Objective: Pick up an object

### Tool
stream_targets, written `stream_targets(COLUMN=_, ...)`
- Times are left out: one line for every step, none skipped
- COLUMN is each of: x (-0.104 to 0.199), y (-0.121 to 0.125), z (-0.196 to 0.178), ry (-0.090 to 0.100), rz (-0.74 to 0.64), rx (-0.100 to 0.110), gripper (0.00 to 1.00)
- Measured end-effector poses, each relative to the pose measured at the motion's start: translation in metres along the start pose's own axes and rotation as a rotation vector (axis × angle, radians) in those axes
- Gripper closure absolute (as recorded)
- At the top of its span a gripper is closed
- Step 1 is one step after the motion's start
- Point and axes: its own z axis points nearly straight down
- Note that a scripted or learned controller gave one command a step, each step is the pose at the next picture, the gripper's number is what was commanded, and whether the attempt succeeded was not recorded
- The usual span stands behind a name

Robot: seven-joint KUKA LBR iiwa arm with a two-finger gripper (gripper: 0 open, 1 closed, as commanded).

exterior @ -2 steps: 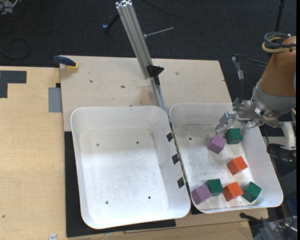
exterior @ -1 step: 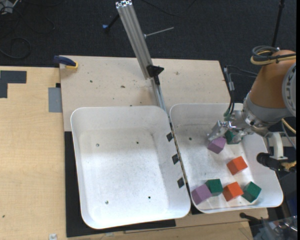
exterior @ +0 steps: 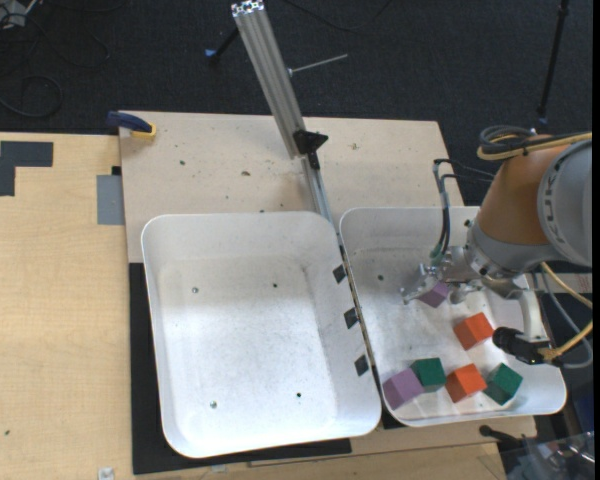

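Purple block [exterior: 437, 295] sits between the gripper [exterior: 430, 286] fingers, clamped, as we see it in the right bin [exterior: 380, 230], other blocks at 5 o'clock

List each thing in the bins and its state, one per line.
end effector: over the right bin, a small purple block at its tip
small purple block: at the end effector's tip, grip unclear
orange cube: lying loose in the right bin
second orange cube: lying loose
green cube: lying loose
second green cube: lying loose
purple cube: lying loose by the bin's near edge
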Motion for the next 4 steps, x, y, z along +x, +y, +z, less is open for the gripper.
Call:
stream_targets(x=-0.002, y=0.001, z=-0.014, ry=-0.001, rz=0.008, rx=-0.005, gripper=1.0)
stream_targets(x=0.003, y=0.0, z=-0.057, ry=-0.002, rz=0.0, rx=-0.01, gripper=1.0)
stream_targets(x=0.005, y=-0.007, z=-0.117, ry=-0.003, rz=-0.007, rx=-0.013, gripper=1.0)
stream_targets(x=0.003, y=-0.005, z=-0.18, ry=-0.003, rz=-0.004, rx=-0.014, gripper=1.0)
